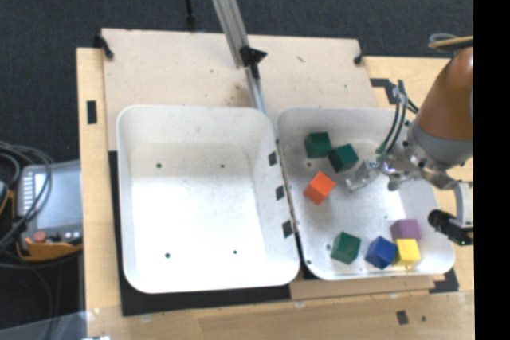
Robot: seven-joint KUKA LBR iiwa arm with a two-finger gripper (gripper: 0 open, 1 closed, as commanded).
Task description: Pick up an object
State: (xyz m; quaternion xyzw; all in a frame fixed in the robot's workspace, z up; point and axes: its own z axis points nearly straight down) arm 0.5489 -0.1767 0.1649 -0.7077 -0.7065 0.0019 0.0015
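1. While you're looking down at the worktop point(92, 171), you've got two white bins side by side: the left bin point(199, 119) and the right bin point(351, 122), which holds all the blocks.
2. Your arm point(446, 111) comes in from the right, orange band up top and grey below, reaching over the right bin's upper right part.
3. The hand point(360, 176) sits low in the right bin, pointing left, just beside the dark green block point(343, 158) and a bit right of the orange block point(319, 187). Honestly I can't tell how its grip is set from this angle, it's just a grey blur, and I can't see any block caught in it.
4. Block rundown for you:
   - a green block point(318, 144) near the top of the right bin, with the dark green one just below and right of it, the two nearly touching
   - the orange one closer to the bin's left wall, tilted on a corner
   - another green block point(346, 248) near the bottom edge
   - a blue block point(382, 252), yellow block point(408, 252) and purple block point(406, 230) clustered in the bottom right corner, purple just above yellow, blue right beside yellow
5. A slanted metal rail point(223, 0) runs from the top of the view down to the gap between the bins.
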